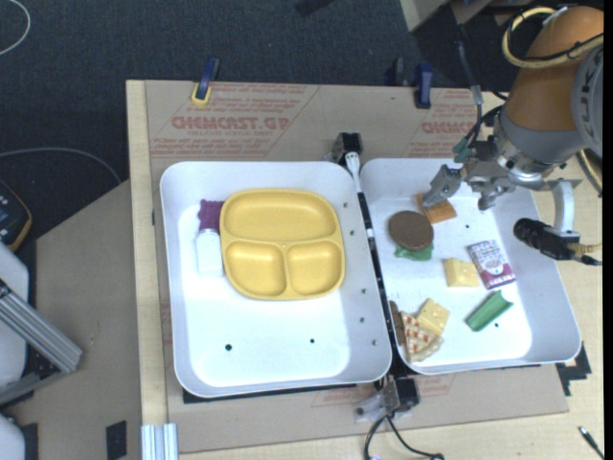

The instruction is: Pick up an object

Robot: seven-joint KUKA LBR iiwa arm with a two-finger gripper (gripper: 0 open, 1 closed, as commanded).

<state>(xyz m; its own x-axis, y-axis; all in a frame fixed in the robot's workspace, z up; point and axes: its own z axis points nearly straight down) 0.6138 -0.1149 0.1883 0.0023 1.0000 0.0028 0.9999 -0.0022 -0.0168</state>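
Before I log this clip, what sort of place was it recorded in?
Most likely a robotics lab workbench. Two white bins sit on a board held down with clamps, loose cables trail over dark carpet, and the bins hold toy food such as a burger and a yellow divided plate.

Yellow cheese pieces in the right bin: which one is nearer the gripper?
The plain yellow cheese square beside the maroon packet. The holed yellow cheese wedge lies farther from the gripper, toward the bin's front edge.
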